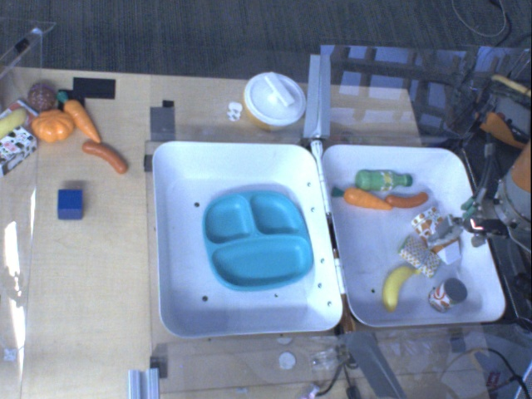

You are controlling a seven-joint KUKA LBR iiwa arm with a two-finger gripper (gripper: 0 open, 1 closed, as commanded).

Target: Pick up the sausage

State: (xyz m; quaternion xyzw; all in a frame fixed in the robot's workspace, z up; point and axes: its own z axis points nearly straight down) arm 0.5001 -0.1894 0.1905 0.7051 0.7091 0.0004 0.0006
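The sausage (406, 199), a smooth orange-red cylinder, lies in the right bin (366, 302) touching the tapered carrot (367, 199), just below the glossy green bottle (382, 179). Nearby are a curved yellow banana (396, 285) and crinkled patterned packets (422, 256). The gripper (470, 222) sits at the bin's right rim, well apart from the sausage; its grip state cannot be determined.

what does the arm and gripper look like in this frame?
The arm is grey with an orange band near the wrist. The gripper is small, metallic grey and dark, with a tiny red light beside it. Dark cables trail on the floor behind.
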